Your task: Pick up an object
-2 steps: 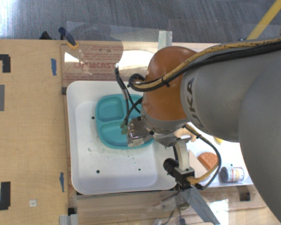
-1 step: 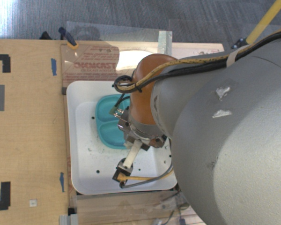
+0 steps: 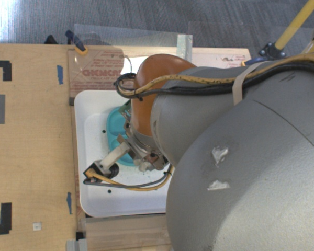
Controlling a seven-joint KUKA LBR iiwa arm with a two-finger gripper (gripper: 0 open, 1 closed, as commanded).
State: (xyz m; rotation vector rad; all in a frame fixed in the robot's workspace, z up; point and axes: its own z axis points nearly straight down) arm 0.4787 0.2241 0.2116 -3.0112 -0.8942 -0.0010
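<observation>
1. In the camera view, white bin (image 3: 89,109): teal object (image 3: 115,127), the likely target, lies near its middle.
2. Arm (image 3: 240,156) (hiding much): gripper (image 3: 139,157) low over that object, presumably to grasp; open or closed cannot be told.

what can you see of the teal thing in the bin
The teal thing looks like smooth, glossy plastic with a curved, rounded edge. It lies on the floor of the white bin. The arm hides much of it, so its full shape and whether anything grips it cannot be told.
</observation>
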